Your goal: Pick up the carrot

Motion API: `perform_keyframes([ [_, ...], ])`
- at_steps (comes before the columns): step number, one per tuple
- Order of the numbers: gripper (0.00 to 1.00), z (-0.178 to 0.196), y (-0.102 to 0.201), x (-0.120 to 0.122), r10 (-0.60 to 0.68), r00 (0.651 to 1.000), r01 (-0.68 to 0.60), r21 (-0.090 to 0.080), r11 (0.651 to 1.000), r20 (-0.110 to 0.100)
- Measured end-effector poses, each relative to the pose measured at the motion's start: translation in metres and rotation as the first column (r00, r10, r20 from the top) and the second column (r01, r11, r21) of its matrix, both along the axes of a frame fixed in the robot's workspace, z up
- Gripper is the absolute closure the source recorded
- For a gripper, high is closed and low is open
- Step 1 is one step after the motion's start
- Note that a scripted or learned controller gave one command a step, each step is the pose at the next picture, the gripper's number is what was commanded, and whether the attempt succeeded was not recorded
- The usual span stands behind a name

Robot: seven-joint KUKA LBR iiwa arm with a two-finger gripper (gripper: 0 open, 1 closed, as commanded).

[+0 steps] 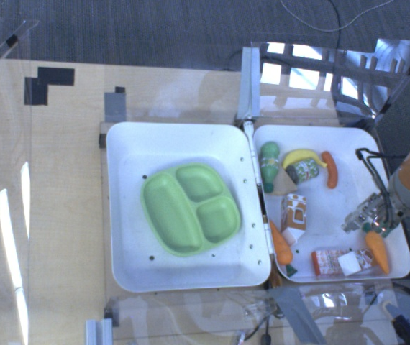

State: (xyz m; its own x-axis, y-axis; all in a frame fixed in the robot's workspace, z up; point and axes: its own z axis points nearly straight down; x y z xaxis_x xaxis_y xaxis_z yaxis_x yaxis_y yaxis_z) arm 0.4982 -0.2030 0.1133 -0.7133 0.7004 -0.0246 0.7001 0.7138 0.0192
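Pale wood bench (54,192), two white bins (183,139), dark carpet (155,20).

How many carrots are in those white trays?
2, both in the right bin: one carrot against its left wall near the front, another carrot at front right, beside the gripper. More may be hidden.

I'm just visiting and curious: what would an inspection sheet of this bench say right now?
Surface: wooden bench with two white bins, left bin and right bin.
Job's things: two carrots in the right bin, one by the end effector, another at its left wall.
Clutter: green divided tray, banana, green bottle, small can, red sausage, carton, red packet.
End effector: low over the right bin.
Cables: black loop on the floor.
Surroundings: dark carpet.
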Motion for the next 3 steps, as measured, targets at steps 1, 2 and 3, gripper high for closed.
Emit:
perform_keyframes([
  [1, 1.00, -0.014, 0.084, 0.027, 0.145, 0.989, -0.145, 0.002, 0.989, -0.023],
  [2, 1.00, 0.073, 0.140, 0.060, 0.038, 0.999, -0.038, 0.003, 0.999, -0.022],
  [3, 0.00, 0.073, 0.140, 0.060, 0.038, 0.999, -0.038, 0.003, 0.999, -0.023],
])
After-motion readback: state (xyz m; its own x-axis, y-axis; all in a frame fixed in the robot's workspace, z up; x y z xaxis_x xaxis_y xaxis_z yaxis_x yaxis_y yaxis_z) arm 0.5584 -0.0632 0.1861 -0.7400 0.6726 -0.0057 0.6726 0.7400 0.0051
